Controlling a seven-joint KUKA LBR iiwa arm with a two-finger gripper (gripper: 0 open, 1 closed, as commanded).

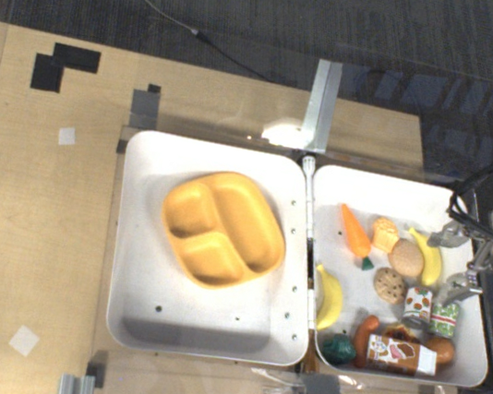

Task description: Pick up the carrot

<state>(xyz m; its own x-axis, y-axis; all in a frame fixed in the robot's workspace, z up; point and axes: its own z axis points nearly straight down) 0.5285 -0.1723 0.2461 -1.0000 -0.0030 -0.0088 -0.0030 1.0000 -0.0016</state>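
The carrot (354,231) is orange with a small green tip and lies at a slant in the upper left part of the right bin (389,185). My gripper (452,263) hangs over the right side of the same bin, well to the right of the carrot. Its fingers (446,238) stand open with nothing held between them. A yellow banana (431,257) and a bread roll (406,258) lie between the gripper and the carrot.
The right bin also holds a cookie (389,283), a second banana (329,299), a brown bottle (398,354), a small can (417,304) and other play food. A yellow divided plate (223,228) sits in the left bin (127,293).
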